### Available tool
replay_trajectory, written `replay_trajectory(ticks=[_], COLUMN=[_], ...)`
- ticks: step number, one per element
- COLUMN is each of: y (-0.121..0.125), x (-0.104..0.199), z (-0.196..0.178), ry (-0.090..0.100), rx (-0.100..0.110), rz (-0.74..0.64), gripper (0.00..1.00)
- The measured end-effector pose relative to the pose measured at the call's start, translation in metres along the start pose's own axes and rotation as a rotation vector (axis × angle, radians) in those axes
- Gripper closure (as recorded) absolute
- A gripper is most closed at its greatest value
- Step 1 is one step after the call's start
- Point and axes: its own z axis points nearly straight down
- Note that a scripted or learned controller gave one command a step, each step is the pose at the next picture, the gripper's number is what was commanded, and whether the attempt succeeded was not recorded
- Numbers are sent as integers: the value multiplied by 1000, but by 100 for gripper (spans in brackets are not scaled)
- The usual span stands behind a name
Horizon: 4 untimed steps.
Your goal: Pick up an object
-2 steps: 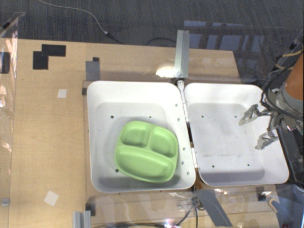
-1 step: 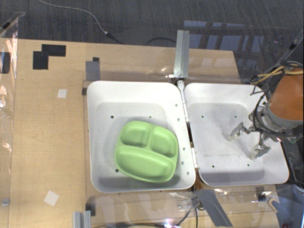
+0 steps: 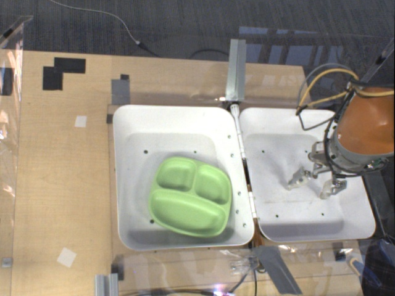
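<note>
- The only object to pick is a green divided tray (image 3: 191, 196), a three-compartment dish lying flat in the left bin (image 3: 133, 125), toward that bin's near side and slightly right of its middle; its right edge sits close to the wall shared with the other bin.
- It looks to rest right side up, with two small compartments on its far side and one long one on its near side. The raised ribs between them and the outer rim are, I judge, the likeliest places for two fingers to pinch.
- The gripper (image 3: 315, 184) hangs low over the right bin (image 3: 271, 125), right of that bin's middle, well apart from the tray, with the dividing wall between them.
- Its two fingers are spread apart and point down toward bare white floor; nothing lies between them, so it carries nothing.
- The step in hand reads as the approach: no grasp has been made.
- The next move calls for lifting clear of the wall, travelling left across it, then descending with the fingers straddling a rib or the rim before closing.
</note>
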Motion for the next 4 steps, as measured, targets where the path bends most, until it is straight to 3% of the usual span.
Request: replay_trajectory(ticks=[1, 2, 3, 4], y=[13, -73, -112, -115], x=[17, -52, -35, -39], z=[0, 4, 5, -9], ry=[-1, -5, -5, -8], rx=[-1, -5, -10, -1], rz=[-229, -317, -609, -605], gripper=[0, 0, 0, 100])
